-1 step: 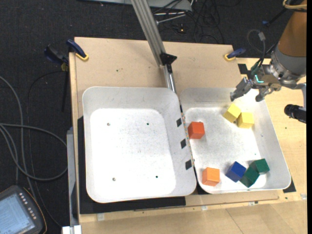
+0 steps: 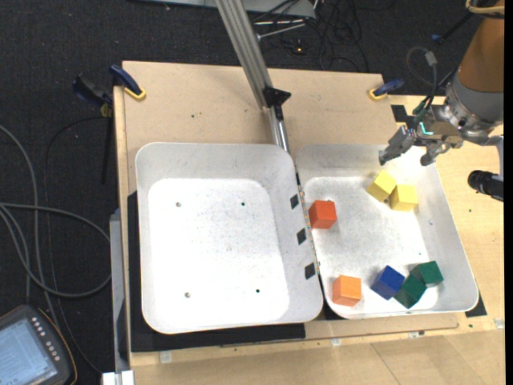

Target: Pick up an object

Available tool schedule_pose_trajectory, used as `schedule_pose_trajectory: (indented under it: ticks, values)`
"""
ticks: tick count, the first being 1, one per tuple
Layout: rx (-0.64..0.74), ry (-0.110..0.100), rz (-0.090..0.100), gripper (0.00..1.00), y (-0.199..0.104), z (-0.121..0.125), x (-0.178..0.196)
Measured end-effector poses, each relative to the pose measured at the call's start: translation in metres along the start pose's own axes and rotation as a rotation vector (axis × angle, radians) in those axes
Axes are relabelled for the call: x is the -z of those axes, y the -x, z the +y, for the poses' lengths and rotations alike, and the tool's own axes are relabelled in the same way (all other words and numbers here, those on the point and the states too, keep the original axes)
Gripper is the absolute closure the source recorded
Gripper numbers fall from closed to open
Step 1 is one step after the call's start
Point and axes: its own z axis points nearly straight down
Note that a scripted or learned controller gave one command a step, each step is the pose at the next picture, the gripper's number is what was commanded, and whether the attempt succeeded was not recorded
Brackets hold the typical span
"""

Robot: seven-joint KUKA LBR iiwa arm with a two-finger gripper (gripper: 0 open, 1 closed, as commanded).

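Because the gripper hangs over the far edge of the right bin with its two fingers spread apart and nothing between them, I judge the pick has not begun. Just near of it sit two yellow blocks, touching each other, the closest candidates. An orange-red cube rests by the bin's left wall, well apart from them. Along the near edge lie an orange cube, a blue cube and two green blocks, crowded together, which I reckon leaves the fingers little room. The left bin sits alongside.
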Motion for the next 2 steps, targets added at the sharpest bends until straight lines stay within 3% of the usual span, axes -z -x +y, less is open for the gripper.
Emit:
schedule_pose_trajectory:
  ticks: [2]
  values:
    - [-0.003,-0.005,0.001,0.0,0.006,0.002,-0.11]
